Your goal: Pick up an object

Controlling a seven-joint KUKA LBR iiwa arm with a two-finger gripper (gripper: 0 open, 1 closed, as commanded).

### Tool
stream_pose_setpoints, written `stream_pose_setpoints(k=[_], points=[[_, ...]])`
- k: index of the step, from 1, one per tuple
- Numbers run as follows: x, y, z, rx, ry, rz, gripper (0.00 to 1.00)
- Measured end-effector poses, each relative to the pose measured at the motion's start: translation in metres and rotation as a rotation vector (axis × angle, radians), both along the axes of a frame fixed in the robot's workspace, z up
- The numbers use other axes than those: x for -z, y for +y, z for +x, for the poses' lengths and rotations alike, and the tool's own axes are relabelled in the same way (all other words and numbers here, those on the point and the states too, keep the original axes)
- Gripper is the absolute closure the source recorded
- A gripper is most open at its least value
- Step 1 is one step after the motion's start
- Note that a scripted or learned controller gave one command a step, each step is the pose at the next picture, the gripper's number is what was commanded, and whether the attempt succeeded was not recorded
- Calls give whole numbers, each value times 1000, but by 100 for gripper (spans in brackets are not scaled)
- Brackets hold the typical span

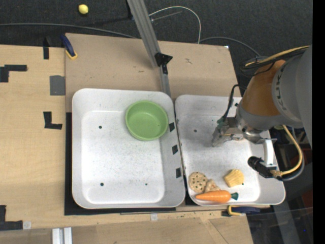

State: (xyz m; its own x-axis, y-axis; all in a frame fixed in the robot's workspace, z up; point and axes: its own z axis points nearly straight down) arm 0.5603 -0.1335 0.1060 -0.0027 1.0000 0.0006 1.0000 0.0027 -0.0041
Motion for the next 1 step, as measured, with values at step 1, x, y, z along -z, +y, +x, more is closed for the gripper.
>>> stream_pose_setpoints(k=[1], points=[[-53,-5,-8,3,-7,-2,100]])
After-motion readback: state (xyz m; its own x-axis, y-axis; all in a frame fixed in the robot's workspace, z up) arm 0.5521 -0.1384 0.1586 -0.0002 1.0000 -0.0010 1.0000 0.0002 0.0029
